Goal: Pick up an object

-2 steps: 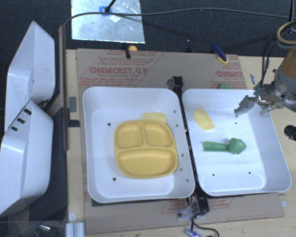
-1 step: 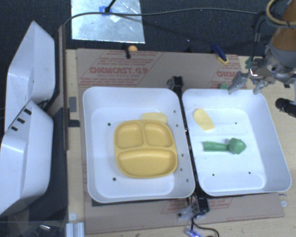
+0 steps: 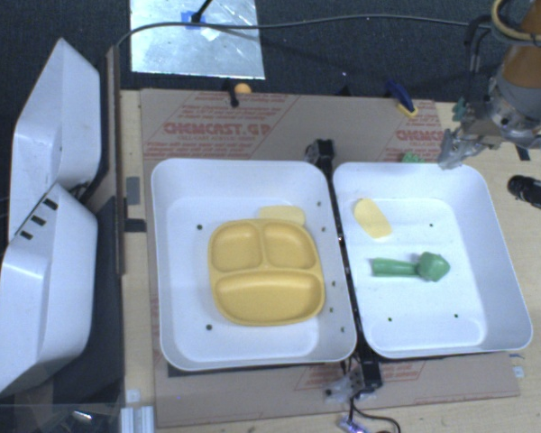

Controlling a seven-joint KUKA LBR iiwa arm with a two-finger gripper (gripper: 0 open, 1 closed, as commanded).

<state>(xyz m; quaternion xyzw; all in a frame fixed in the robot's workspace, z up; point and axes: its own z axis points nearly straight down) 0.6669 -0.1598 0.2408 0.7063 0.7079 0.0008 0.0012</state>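
A: What's lying around the worktop (image 3: 252,115)?

B: Two white bins side by side. The left bin (image 3: 176,242) holds a yellow divided tray (image 3: 266,271), with a pale yellow piece (image 3: 281,214) touching its far edge. The right bin (image 3: 487,242) holds a yellow block (image 3: 372,218) and, nearer the middle, a green toy (image 3: 411,266) (long handle, rounded head at the right).

A: And the gripper (image 3: 453,156)?

B: At the right bin's far rim, well apart from both objects, nothing between its fingers. How far it's open, I cannot tell.

I read "CHEMCAST GP" in red on the brown protective sheet (image 3: 252,120) under my bins, repeated.
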